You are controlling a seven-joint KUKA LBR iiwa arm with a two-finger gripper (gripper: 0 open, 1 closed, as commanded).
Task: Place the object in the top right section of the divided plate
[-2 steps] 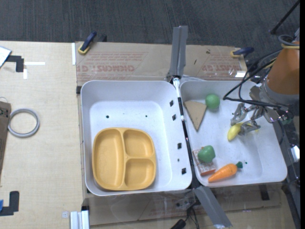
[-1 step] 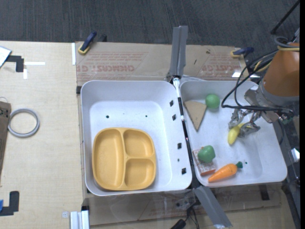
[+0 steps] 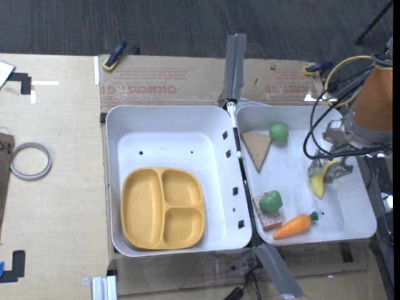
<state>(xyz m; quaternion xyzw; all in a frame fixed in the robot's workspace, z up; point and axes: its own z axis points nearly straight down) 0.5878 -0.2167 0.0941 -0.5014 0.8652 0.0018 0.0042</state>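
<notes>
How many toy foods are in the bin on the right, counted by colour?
Green: 2, a round ball and a leafy vegetable
Orange: 1, a carrot
Yellow: 1, a banana
Tan: 1, a wedge slice
Red and white: 1, a small block under the vegetable
Total: 6

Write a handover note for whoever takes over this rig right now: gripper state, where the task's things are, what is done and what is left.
Gripper: low over the right bin, right at the banana; whether it holds the banana cannot be told from this view.
Divided plate: yellow, in the left bin, nothing in any of its sections.
Other items in the right bin: green ball, tan wedge, green-topped block, carrot.
Done: the arm is at the banana, the likely target.
Left: confirm a grasp, lift, carry to the left bin, put the object in the plate's top right section.
</notes>
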